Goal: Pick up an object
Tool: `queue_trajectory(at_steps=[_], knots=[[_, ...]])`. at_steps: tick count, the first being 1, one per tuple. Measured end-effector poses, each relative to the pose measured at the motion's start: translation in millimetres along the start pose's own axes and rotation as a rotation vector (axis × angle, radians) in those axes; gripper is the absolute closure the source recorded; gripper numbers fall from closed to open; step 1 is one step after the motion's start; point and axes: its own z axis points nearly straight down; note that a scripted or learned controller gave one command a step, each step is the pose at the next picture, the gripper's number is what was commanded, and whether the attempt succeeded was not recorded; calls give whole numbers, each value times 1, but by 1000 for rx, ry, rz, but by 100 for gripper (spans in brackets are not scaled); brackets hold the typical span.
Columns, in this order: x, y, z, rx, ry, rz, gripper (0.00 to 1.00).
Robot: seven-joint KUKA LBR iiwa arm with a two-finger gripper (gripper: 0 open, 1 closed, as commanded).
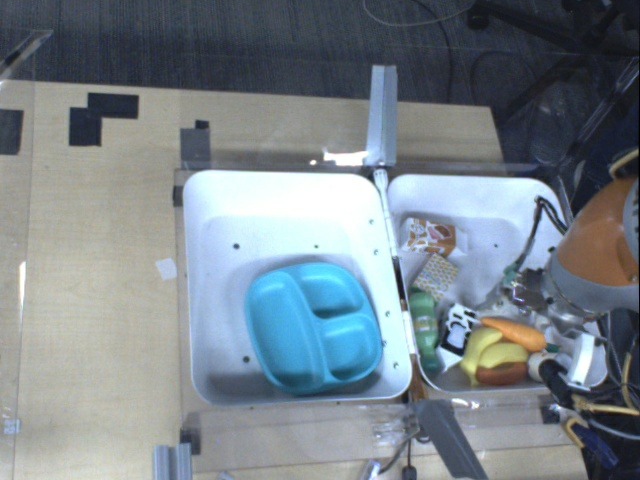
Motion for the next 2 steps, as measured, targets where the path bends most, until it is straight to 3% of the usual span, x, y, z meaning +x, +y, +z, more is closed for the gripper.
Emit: queue_trajectory(at_steps=[1,2], knots=[[40,7,-74,12,1,29,0],[18,25,-19,13,2,-149,0]])
